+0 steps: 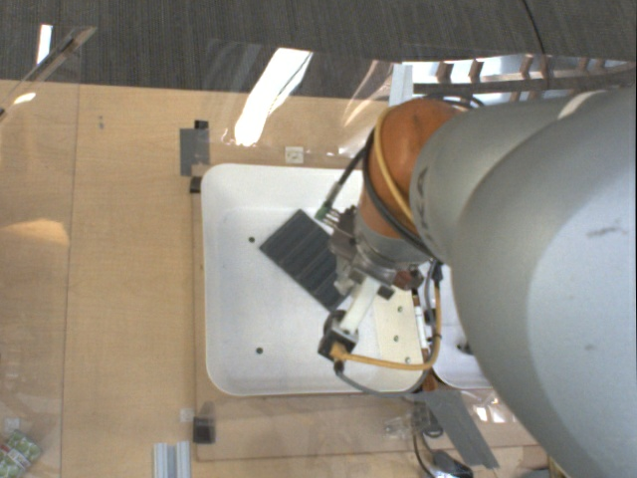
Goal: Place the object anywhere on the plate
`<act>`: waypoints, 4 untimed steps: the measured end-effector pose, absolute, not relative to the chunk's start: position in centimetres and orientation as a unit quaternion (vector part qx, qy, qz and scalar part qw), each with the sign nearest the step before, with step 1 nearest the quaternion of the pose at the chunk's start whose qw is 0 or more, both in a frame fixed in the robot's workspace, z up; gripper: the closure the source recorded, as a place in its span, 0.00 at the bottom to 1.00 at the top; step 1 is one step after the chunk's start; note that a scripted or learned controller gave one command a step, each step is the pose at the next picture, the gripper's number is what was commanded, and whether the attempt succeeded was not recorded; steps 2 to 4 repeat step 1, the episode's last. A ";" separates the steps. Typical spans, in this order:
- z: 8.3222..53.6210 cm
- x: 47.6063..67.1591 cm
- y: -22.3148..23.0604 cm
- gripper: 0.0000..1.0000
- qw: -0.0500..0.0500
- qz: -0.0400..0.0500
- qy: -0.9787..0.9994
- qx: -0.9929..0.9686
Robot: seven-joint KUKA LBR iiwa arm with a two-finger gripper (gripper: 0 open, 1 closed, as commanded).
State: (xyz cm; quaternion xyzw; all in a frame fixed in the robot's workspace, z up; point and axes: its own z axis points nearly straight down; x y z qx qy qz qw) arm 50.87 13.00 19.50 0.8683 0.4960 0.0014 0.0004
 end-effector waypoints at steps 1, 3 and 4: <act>17.8 48.7 17.2 1.00 -0.001 0.001 0.535 0.845; 17.8 48.7 17.2 1.00 -0.001 0.001 0.535 0.845; 17.8 48.7 17.2 1.00 -0.001 0.001 0.535 0.845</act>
